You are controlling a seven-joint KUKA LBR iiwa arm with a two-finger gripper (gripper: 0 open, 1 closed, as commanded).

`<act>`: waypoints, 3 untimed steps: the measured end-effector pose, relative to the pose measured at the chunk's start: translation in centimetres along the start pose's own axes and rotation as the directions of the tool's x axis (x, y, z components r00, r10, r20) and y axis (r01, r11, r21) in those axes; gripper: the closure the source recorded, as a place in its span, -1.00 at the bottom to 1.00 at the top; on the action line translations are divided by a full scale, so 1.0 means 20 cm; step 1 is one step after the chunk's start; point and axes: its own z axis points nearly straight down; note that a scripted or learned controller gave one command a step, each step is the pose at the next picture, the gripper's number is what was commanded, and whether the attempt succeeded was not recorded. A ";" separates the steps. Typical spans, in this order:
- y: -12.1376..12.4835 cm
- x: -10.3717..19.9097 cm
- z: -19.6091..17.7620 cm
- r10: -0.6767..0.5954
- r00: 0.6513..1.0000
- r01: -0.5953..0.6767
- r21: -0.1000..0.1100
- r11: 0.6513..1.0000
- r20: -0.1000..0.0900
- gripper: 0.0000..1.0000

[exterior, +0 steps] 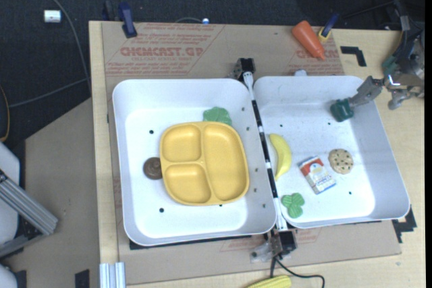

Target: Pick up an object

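Camera view: gripper (341, 110) poised over the right bin (385, 158), finger state indiscernible. Banana (281, 154), cookie (341, 160) lie below.

Both white bins (135, 212) appear smooth, glossy plastic, as does the yellow divided plate (202, 164) at left centre of the frame, while the bench board (169, 50) beneath looks like matt, printed brown cardboard.
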 end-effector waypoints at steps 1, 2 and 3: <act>0.30 -0.19 0.41 0.000 1.000 0.000 0.000 1.000 0.001 -1.00; 0.45 -0.16 0.89 -0.004 1.000 0.004 0.005 1.000 -0.009 -1.00; 0.46 -0.17 0.83 -0.005 1.000 0.005 -0.001 1.000 -0.001 1.00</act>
